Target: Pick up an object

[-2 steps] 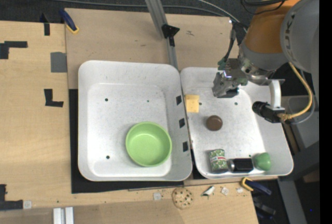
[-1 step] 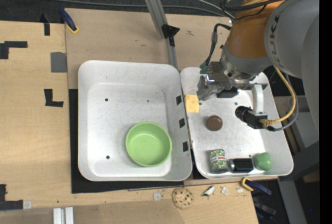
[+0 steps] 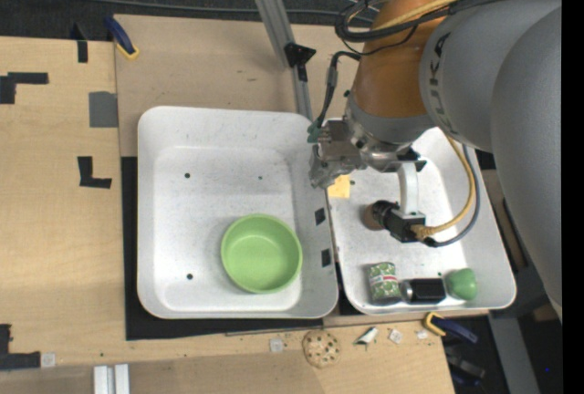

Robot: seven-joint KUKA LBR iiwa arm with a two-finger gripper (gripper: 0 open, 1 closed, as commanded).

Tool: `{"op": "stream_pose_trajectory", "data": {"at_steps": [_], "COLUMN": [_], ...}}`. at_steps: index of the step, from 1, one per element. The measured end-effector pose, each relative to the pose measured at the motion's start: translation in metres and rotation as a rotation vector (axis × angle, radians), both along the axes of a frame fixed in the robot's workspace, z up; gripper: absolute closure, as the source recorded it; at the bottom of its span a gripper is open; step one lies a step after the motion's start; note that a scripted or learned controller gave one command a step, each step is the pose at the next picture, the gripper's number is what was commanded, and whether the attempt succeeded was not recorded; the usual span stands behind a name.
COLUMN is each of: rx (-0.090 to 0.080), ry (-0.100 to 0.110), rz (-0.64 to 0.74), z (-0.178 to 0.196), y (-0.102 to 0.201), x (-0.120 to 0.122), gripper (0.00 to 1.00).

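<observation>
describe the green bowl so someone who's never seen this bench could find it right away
Start at the left white bin of the two on the bench. The green bowl sits on its floor near the front right corner, open side up. It is round, light green and larger than the small items grouped in the right white bin under the arm.

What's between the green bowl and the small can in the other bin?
In the camera view, bare white floor of the left bin, then the two bins' adjoining rims, lie between the green bowl and the small can.
</observation>
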State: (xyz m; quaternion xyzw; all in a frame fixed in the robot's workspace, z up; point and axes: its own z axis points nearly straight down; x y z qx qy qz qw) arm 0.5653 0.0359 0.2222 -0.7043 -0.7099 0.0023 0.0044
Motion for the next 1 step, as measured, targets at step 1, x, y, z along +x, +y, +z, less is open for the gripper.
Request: {"op": "stream_pose_trajectory", "data": {"at_steps": [1], "rx": [-0.001], "ry": [-0.003], "rz": [0.001], "z": [0.0058], "y": [0.0621], "x": [-0.0112], "gripper": [1.00]}}
